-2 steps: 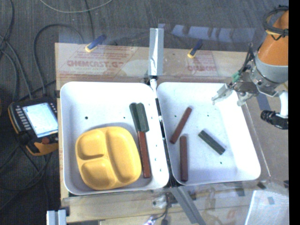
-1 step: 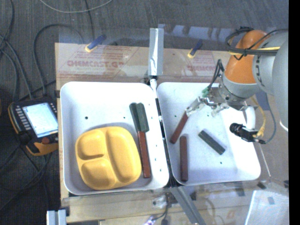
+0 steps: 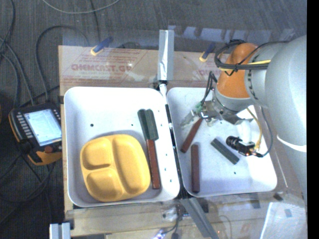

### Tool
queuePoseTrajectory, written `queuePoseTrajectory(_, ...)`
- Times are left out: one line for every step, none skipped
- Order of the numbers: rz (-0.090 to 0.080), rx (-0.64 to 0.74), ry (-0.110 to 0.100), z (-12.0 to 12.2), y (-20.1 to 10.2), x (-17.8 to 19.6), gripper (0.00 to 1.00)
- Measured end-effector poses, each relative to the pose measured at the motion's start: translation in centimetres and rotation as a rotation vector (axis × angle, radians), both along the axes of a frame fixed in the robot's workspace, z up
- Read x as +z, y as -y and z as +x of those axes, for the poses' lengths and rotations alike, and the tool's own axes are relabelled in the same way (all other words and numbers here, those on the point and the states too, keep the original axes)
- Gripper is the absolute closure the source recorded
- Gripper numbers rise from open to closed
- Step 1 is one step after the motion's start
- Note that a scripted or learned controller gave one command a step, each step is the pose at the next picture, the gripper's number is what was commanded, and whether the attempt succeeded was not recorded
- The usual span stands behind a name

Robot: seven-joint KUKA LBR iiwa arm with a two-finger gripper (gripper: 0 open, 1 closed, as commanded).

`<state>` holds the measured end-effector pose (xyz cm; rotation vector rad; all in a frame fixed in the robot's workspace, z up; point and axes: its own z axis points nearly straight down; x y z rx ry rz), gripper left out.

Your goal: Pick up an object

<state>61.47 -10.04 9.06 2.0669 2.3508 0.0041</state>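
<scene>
The claw [image 3: 199, 112] is in the upper left part of the right bin [image 3: 264, 180], right of the frame's centre, under the orange band of the arm [image 3: 279, 83]. Its fingers look spread, one thin tip going to the left and one lower, and nothing sits clearly between them. The nearest thing is a brown stick [image 3: 190, 136]. Its upper end lies just below the claw, touching it or almost; I cannot tell which. Its long axis runs on a slant, from the claw down and to the left, toward the wall between the bins. So the claw must close across this slant, not along it.

A second brown stick [image 3: 195, 167] lies nearly upright in the frame, lower in the same bin. To its right lies a flat dark grey bar [image 3: 225, 151], tilted, matte.

In the left bin [image 3: 75, 103] is a yellow tray [image 3: 115, 167] with compartments, smooth and rounded, like plastic. Beside it lies a long tool [image 3: 150, 146] with a dark green head and a brown handle.
</scene>
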Motion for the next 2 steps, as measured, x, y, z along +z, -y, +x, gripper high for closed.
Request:
queuePoseTrajectory(0.002, 0.000, 0.003, 0.1, -0.1, 1.0, 1.00)
queuePoseTrajectory(0.004, 0.112, -0.012, 4.7, -2.4, 9.3, 1.00)
